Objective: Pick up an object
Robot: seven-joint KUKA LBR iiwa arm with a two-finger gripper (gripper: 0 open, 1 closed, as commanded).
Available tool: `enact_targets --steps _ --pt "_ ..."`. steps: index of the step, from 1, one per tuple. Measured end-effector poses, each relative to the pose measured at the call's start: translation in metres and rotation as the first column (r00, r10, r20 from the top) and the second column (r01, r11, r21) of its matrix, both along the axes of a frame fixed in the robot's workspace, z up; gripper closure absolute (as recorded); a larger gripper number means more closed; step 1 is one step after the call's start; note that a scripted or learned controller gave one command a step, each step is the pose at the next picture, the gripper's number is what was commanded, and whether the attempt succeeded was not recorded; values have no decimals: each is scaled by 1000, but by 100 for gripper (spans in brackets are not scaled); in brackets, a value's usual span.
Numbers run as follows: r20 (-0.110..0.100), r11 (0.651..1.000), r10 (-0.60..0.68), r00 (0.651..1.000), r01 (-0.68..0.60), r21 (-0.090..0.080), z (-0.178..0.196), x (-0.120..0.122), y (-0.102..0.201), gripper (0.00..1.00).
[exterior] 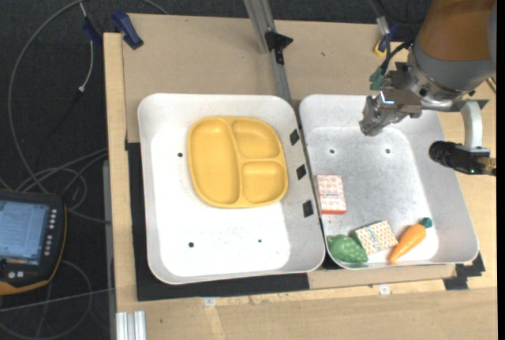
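gripper (pixel 375 124): over far end of right bin (pixel 442 196), nothing seen between fingers, spread or pressed together cannot be told | objects: small box (pixel 331 193) mid-bin; green toy (pixel 347 248), patterned block (pixel 375 237), carrot (pixel 407 242) at near edge | left bin (pixel 162 196): yellow tray (pixel 237 160) | step: approach, no pick yet | next: travel nearward, descend on one object
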State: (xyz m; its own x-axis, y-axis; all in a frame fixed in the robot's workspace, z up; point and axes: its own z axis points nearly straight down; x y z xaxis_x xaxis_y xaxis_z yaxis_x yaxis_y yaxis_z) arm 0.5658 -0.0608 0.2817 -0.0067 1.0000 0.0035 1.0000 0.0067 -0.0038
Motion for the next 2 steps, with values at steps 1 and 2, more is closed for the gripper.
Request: enact_targets --steps 1,2 --pt "-1 1000 1 1000 -1 0 -17 7 62 100" --pt "5 1000 1 1000 -1 -1 -20 20 120 100"
